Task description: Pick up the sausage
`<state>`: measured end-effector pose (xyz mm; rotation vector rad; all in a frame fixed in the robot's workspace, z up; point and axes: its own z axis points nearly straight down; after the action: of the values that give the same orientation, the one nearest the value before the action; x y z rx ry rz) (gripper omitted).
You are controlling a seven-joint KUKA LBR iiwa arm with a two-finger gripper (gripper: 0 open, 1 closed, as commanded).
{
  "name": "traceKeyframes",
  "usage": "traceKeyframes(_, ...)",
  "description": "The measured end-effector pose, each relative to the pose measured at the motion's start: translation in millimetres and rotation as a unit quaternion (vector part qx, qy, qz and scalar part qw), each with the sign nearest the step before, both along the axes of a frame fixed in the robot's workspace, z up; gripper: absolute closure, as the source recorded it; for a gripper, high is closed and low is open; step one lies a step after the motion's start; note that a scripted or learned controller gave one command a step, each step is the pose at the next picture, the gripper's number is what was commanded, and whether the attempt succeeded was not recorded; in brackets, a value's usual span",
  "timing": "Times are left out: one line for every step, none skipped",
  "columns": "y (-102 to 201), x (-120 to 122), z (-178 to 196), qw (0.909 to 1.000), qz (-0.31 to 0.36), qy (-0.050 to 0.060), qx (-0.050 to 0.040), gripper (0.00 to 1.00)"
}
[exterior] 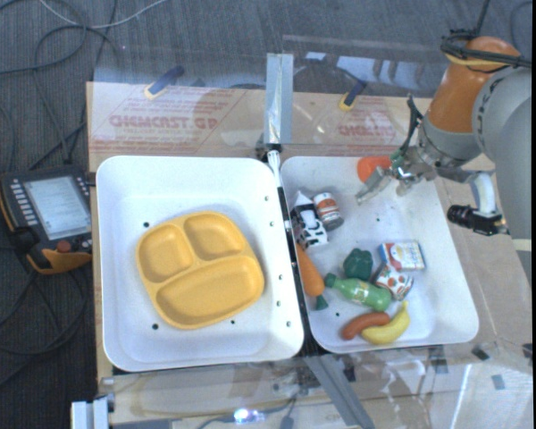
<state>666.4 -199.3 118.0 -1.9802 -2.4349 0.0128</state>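
Camera view shows the gripper (386, 179) hovering over the far part of the right bin (456, 266), its two fingers spread wide with nothing between them. Just beyond it, at the bin's far rim, sits an orange round item (372, 166), partly hidden. Nearer the camera and to the view's left of the gripper lie a small can (327, 210) and a black-and-white carton (309, 227). The sausage (364, 324) is well apart from the gripper, at the bin's near edge, lying flat and touching a banana (389, 327) along one side, with a green bottle (361, 290) just behind it.

The sausage looks like a light toy, probably smooth and somewhat slippery, rounded so it may roll. A hold across its narrow middle seems best, though the banana crowds one side, so the free end toward the carrot (309, 273) may suit better.

The arm (478, 96) reaches in from the right, wrist bent downward and leftward, fingers aimed at the bin floor.
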Motion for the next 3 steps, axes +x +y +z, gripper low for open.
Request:
traceKeyframes(-24.4, 1.7, 5.3, 1.0000, 0.008, -0.003, 0.0002, 0.00)
traceKeyframes(-3.4, 2.5, 65.2, 0.9998, 0.021, -0.004, 0.0008, 0.00)
traceKeyframes(-2.0, -19.8, -23.4, 0.9975, 0.070, -0.004, 0.0020, 0.00)
